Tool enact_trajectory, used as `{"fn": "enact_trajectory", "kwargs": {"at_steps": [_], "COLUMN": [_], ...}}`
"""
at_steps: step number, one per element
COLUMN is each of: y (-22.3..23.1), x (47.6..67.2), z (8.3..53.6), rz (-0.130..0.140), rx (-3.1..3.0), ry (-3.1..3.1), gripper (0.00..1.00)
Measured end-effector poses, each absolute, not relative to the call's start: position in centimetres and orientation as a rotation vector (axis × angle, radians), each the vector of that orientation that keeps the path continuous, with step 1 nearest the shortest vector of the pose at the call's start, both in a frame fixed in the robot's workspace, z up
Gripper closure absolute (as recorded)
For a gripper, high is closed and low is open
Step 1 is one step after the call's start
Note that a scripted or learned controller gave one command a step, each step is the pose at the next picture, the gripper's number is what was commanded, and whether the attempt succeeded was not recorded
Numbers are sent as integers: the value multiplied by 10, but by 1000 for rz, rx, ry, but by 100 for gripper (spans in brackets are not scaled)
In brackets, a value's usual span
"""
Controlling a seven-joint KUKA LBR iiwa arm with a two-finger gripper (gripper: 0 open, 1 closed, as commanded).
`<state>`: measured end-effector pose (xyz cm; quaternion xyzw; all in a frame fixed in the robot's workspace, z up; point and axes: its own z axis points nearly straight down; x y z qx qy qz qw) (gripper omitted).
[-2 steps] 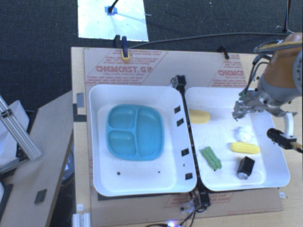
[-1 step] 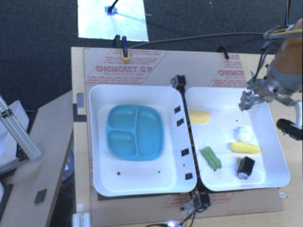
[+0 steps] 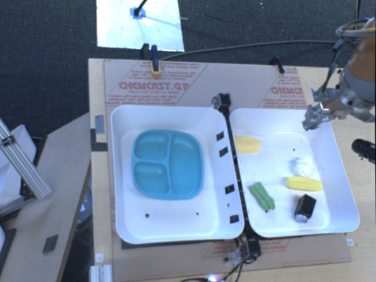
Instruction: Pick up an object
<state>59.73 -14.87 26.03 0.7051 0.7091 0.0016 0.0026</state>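
Claw is hovering over the right bin's back rim – grip state unclear, can't tell – with corn cob lying well below it, risking clipping the rim or grabbing air.

The arm is a rounded grey body with a pale, slightly glossy shell, ringed by an orange band near the top of what is visible. Thin dark cables run down along its side toward the wrist, where the casing narrows into a lighter metallic block. The gripper is a small angular piece of grey metal with darker edges and joints, its details too blurred to make out further.
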Motion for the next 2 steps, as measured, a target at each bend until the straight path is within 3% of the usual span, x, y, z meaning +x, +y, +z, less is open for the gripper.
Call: {"fn": "enact_trajectory", "kwargs": {"at_steps": [2], "y": [-54], "x": [568], "z": [263], "rz": [4], "rx": [2211], "ry": [2232], "gripper": [100]}}
